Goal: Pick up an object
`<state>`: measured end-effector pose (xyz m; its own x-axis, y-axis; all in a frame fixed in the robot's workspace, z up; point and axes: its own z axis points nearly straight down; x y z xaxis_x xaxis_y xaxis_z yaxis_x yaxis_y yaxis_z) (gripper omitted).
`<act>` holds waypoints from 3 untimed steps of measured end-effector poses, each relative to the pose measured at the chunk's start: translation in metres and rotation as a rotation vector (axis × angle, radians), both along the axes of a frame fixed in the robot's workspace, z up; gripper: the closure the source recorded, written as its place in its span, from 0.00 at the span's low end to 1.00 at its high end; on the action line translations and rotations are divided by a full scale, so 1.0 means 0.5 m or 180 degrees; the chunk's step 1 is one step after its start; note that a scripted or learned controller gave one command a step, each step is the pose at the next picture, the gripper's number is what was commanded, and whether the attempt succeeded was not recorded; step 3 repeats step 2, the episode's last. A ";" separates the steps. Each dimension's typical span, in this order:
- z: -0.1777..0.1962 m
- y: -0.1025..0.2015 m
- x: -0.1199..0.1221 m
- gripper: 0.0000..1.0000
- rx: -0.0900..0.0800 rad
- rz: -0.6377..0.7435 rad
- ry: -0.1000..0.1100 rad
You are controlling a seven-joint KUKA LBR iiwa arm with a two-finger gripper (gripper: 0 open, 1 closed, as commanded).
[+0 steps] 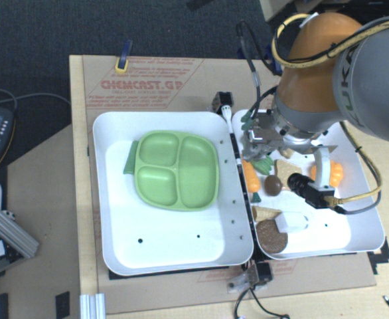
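Where the gripper [259, 153] hangs low over the right bin [360, 234], close to the divider between the bins, I cannot tell its state. Just below it lie one orange carrot-like piece [251, 177], one brown ball [273, 186] and one brown disc [271, 234]. One green divided plate [178, 170] sits in the left bin [115, 231], with bare floor around it.

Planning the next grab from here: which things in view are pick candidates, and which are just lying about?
Job-related, in the right bin:
- gripper
- orange carrot-like piece
- small brown ball
- brown round disc
- orange-and-white piece

Lying about:
- green divided plate in the left bin
- yellow-and-blue clip on the board
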<state>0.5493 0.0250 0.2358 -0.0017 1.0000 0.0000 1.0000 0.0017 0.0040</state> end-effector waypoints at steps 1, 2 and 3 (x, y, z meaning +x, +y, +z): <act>-0.011 -0.016 -0.016 1.00 0.0000 -0.0011 0.0021; -0.024 -0.024 -0.006 1.00 -0.0001 -0.0010 0.0022; -0.024 -0.024 -0.006 1.00 -0.0001 -0.0010 0.0022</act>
